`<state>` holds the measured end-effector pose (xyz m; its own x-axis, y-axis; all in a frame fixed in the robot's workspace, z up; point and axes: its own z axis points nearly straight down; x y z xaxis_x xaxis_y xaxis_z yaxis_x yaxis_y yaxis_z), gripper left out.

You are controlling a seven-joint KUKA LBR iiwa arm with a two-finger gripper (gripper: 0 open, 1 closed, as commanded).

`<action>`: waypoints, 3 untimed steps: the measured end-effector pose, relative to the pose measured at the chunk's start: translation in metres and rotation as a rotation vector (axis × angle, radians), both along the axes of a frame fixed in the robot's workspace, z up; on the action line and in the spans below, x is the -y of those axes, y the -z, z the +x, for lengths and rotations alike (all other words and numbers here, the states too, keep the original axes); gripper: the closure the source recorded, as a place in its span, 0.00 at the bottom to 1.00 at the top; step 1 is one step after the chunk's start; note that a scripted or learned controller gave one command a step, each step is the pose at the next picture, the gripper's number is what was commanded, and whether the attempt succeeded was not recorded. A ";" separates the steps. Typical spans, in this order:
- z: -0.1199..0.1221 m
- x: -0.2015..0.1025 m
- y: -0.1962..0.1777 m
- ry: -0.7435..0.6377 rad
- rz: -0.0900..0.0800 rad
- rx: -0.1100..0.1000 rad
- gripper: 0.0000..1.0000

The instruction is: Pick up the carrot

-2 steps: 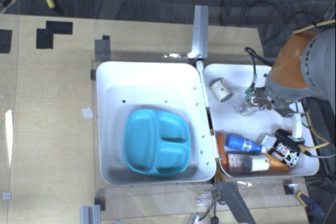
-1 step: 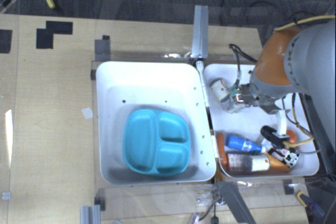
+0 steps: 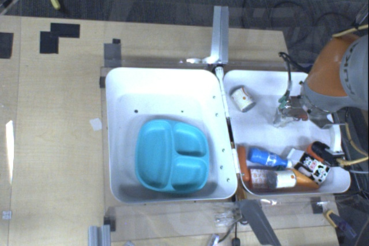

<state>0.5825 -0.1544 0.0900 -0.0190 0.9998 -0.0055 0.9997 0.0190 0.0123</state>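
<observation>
Two white bins sit side by side in the camera view. Left bin (image 3: pixel 115 124) holds a blue divided plate (image 3: pixel 172 154). Right bin (image 3: pixel 259 80) holds a small white cup (image 3: pixel 243 98) at its far left and clutter packed along the near wall. Carrot (image 3: pixel 243 165), orange, lies at the near-left corner, wedged beside a bottle (image 3: pixel 271 179) and blue tube (image 3: pixel 268 157), so access looks tight. Gripper (image 3: pixel 286 114) hovers mid-bin, well apart from it; its state cannot be determined.

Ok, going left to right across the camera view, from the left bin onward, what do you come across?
Left bin → blue divided plate → carrot standing along the right bin's left wall → blue and white tube → gripper, hanging over the right bin.
</observation>
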 end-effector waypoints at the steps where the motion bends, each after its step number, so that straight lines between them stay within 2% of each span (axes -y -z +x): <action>1: -0.025 -0.054 -0.001 -0.189 -0.001 0.003 1.00; 2: 0.002 -0.064 -0.001 -0.426 -0.003 0.000 1.00; 3: -0.025 -0.039 -0.001 -0.578 -0.005 0.001 1.00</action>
